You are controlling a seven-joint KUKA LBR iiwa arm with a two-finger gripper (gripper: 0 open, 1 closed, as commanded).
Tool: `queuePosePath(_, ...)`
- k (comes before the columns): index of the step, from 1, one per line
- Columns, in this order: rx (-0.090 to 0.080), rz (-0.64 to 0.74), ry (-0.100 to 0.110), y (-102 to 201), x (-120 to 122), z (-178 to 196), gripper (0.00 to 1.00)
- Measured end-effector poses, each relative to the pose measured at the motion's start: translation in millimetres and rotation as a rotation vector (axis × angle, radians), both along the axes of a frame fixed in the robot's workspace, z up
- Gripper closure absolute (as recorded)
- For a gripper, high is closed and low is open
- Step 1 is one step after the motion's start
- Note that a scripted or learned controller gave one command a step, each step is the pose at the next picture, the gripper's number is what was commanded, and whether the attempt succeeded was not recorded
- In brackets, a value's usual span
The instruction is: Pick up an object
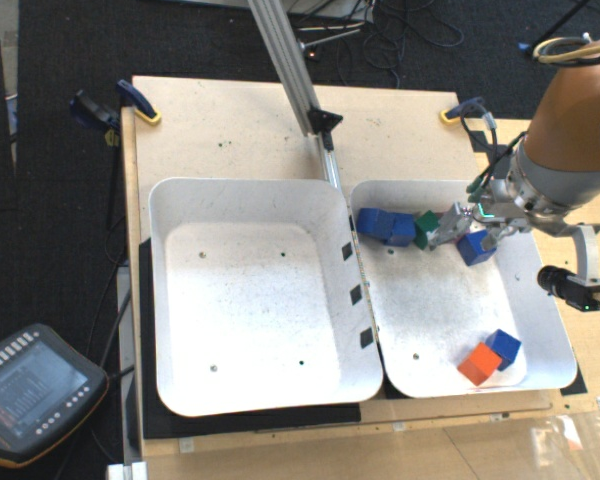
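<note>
My gripper [467,230] hangs over the back of the right bin [540,303], reaching in from the right. A small blue block [477,249] sits directly under its tip, touching or nearly touching it. Just to the left lie a green piece [428,227] and a larger blue object [385,225], close together near the bin's back left corner. An orange block [479,366] and another blue block [503,347] rest side by side at the bin's front right.
The left bin [170,268] stands beside the right one, with a dark hinged divider [355,288] between them. A slanted metal pole [285,48] rises from the back of the bench. Clamps sit at the bench's back corners.
</note>
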State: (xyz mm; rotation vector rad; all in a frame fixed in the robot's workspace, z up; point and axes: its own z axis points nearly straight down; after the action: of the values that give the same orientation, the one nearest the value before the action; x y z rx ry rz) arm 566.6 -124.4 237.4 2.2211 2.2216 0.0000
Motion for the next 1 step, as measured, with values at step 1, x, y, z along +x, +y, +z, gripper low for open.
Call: queuePosePath(1,0.001,-0.002,0.007,-1.7,-3.9,-63.6,0.00)
